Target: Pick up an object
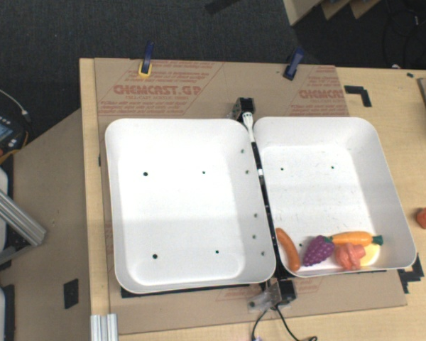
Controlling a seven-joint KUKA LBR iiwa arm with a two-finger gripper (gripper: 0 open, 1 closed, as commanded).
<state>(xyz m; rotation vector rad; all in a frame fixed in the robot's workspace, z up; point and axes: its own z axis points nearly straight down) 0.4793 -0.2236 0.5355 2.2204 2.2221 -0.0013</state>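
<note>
Bins first: the left bin point(184, 204) and right bin point(326, 183) sit side by side. Toys cluster along the right bin's near edge. An orange sausage point(287, 249) lies lengthwise, slanting away-left. A carrot point(355, 238) lies crosswise, green tip right. Purple grapes point(317, 251) sit between them.

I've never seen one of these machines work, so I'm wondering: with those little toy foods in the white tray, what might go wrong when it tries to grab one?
The toy foods are bunched in the near corner of the right bin: the purple grapes touch the sausage, and the carrot lies across other pieces. A pincer coming down could catch two at once or nudge them aside. They also sit close to the bin's wall, which could block a clean grip.
</note>
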